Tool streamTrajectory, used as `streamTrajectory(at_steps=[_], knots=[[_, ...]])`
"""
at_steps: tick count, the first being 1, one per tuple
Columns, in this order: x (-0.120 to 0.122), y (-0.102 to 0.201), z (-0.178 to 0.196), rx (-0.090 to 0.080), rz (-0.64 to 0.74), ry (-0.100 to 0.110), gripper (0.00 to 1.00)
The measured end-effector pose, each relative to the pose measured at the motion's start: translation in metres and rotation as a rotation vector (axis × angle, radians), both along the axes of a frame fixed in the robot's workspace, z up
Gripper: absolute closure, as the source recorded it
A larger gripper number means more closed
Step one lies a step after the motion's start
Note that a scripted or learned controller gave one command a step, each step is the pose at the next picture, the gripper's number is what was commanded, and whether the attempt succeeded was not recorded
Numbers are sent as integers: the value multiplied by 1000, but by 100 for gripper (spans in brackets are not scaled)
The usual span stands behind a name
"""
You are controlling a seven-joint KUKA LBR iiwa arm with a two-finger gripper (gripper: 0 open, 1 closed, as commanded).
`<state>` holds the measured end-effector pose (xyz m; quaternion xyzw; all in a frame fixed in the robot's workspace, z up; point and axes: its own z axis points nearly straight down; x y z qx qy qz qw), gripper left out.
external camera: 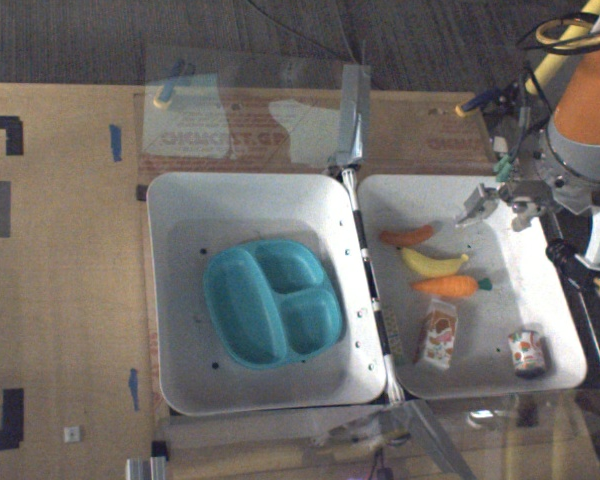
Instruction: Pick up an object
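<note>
The right bin (570,368) holds a red-orange chili-shaped piece (407,236), a yellow banana (432,262), an orange carrot (447,287), a small juice carton (439,336) and a small red-and-white can (526,352). My gripper (500,208) hovers over the bin's upper right part, right of the chili piece and apart from it. Its fingers (474,211) are spread, with nothing between them.
The left bin (170,298) contains a teal divided plate (272,303). A clear plastic sheet (250,118) lies on the bench behind the bins. Cables and a yellow hose (565,43) hang at the top right by the arm.
</note>
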<state>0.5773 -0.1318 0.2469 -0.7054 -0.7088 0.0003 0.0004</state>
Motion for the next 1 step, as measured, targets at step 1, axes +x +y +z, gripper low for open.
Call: streamTrajectory(at_steps=[1], knots=[[-38, -2, -156, 0, -97, -3, 0]])
